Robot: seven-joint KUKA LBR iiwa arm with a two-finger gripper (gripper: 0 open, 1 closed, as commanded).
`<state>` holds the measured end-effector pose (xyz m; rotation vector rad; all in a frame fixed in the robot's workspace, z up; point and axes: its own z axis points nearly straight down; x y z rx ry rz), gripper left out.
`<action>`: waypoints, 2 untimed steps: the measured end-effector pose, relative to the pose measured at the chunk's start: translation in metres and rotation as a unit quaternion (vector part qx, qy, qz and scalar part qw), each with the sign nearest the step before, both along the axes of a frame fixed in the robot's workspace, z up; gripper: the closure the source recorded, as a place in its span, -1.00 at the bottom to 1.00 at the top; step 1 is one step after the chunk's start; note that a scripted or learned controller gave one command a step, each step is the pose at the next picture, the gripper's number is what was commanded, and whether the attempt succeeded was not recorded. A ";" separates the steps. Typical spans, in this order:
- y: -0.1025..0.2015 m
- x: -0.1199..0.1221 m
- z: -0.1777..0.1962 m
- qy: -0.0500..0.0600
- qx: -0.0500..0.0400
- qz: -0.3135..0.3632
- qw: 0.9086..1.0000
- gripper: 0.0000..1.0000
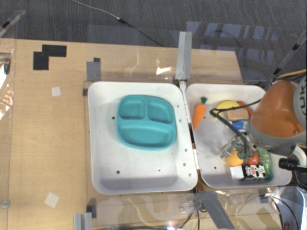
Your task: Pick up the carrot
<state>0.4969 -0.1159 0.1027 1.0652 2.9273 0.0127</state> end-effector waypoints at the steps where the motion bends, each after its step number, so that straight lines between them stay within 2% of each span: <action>1: 0.083 0.006 0.085 0.007 0.003 -0.035 0.999 1.00; 2: 0.014 -0.007 0.023 0.012 -0.001 0.033 0.999 1.00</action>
